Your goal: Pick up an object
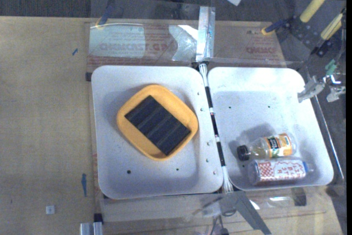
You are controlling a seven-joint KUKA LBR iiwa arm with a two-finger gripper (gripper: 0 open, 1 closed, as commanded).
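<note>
I'd go for the bottle (267,146) in the right bin (258,88), lying beside the can (279,170): light, rigid, slick and apt to roll, so I'd pinch across its body. End effector (322,85) at the bin's right rim; state unclear.

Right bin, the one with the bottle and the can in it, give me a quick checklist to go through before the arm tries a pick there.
1. Targets present: a small bottle with a dark cap and a red-patterned can lie in the right bin. Ok.
2. Spacing: the two lie side by side, close or touching, so fingers may catch both. Not ok.
3. Pose: both lie on their sides near the bin's front wall, which may crowd the approach. Not ok.
4. Gripper: at the bin's far right edge, away from both targets. Finger state: cannot tell.
5. Left bin: the yellow tray with a dark ribbed insert stays out of the path. Ok.
</note>
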